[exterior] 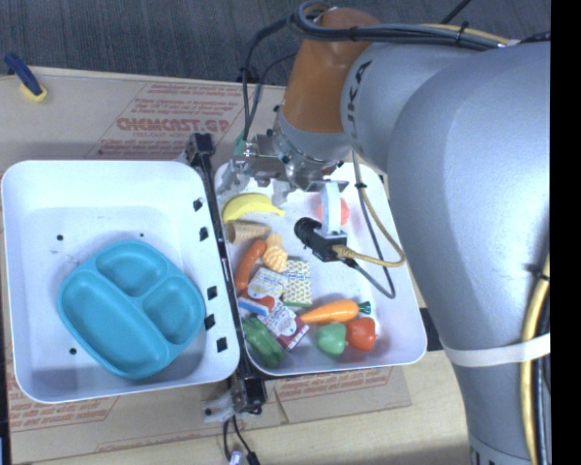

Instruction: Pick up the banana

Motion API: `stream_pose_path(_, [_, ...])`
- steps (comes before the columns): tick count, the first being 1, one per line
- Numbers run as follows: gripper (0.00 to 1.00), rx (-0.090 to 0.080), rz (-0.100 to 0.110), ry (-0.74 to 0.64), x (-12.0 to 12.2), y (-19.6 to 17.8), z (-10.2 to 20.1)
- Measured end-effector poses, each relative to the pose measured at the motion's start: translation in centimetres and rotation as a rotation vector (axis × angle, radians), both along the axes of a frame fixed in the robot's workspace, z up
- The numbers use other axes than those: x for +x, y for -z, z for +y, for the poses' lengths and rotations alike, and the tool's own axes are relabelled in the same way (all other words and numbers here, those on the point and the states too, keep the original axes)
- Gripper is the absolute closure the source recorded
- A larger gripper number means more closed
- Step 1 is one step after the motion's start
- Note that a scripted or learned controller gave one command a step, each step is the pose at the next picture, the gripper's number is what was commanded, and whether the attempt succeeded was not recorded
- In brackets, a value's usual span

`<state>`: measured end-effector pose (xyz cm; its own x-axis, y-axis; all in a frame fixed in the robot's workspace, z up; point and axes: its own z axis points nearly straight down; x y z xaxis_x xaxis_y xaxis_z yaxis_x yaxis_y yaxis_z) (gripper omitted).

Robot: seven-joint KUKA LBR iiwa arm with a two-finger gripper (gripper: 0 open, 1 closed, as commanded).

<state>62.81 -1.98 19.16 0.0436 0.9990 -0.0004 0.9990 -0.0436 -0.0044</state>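
Left bin [19, 289]: white, shallow; holds a blue divided plate [131, 305] w/ three compartments, lying toward the bin's near-left part

Right bin [407, 332]: white, sits just beside left bin, black clips along the shared edge; crowded w/ toy food

Banana [251, 205]: yellow, at the far end of right bin, close to the divider; lies flat, curved, just below the gripper

Other contents, right bin: tan cone-like piece [249, 229] touching the banana's near side; orange carrot [249, 264] along the divider; second carrot [329, 311] nearer the front; red tomato [361, 332] & green pepper [331, 338] side by side at the front; green veg [262, 342] at front-left; small printed packets [279, 289] piled mid-bin; red-and-white item [334, 211] near the far right wall

Gripper [271, 174]: above far end of right bin, over the banana; state of its grasp can't be told from this angle

Arm [445, 163]: grey w/ orange band, comes in from the right, covers the bin's far-right corner

Bench [165, 114]: cardboard sheet w/ red print under both bins
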Motion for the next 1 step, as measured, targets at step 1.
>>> stream_pose_path(1, [0.00, 0.000, 0.000, 0.000, 0.00, 0.00, 0.00])
